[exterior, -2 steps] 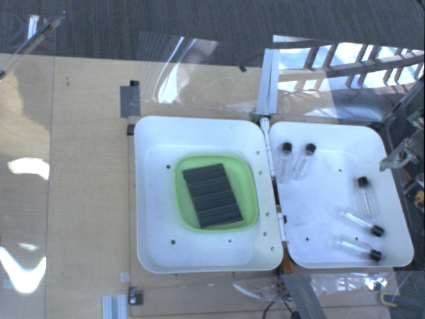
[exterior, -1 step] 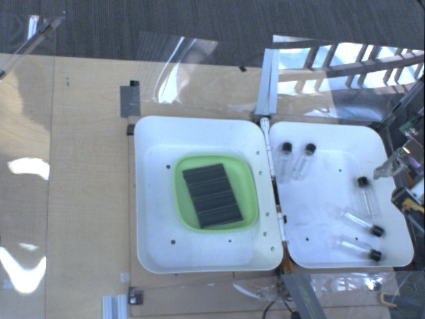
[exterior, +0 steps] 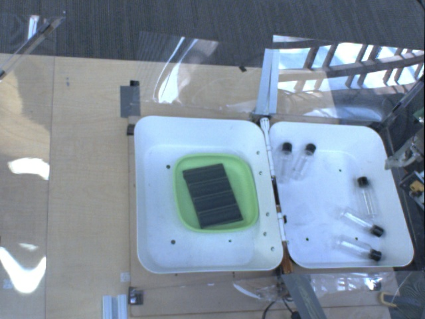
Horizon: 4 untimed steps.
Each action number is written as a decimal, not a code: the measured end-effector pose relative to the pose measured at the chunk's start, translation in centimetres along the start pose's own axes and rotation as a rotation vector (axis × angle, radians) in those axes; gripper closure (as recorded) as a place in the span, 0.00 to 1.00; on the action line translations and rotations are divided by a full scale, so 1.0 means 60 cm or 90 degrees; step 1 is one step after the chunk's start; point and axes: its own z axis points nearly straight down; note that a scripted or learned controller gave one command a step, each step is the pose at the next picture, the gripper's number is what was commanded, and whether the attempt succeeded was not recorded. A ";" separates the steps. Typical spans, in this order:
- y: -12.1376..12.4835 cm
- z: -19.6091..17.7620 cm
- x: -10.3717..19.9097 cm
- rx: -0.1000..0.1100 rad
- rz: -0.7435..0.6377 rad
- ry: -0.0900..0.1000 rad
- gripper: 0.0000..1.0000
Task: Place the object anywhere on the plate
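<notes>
At the right edge of the view, over the right rim of the right bin (exterior: 332, 135), grey metal hardware shows where the arm reaches in. The claw (exterior: 406, 157) appears to be there, but it is cut off by the edge and partly lost against dark clutter. I cannot tell how far open it is, or whether it has hold of anything.

Closest to the claw, just to its left and a little toward the front, a clear tube with a black cap (exterior: 366, 197) lies on the floor of the right bin. Further toward the front of that bin lie two more capped tubes, one (exterior: 360, 222) above the other (exterior: 353, 248), both slanting with their caps toward the claw's side. Further left from the claw, near the back of the same bin, two more tubes lie side by side: one (exterior: 303, 162) nearer the claw and one (exterior: 285, 158) just beyond it, by the seam between the bins.

Across that seam, well apart from the claw, is the left bin (exterior: 153, 178). A green plate (exterior: 249, 185) rests in its middle. A dark grey ridged block (exterior: 212, 195) lies flat on the plate, a little askew and inside the rim all round.

Both bins sit on a pale wooden tabletop (exterior: 80, 178), which stretches furthest from the claw.
</notes>
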 end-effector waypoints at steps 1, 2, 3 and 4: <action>0.004 0.026 -0.004 0.003 0.041 -0.002 0.00; 0.004 0.012 -0.004 0.001 0.079 -0.001 0.00; 0.005 0.008 -0.004 0.001 0.115 -0.001 0.00; 0.005 0.001 -0.004 0.001 0.144 -0.002 0.00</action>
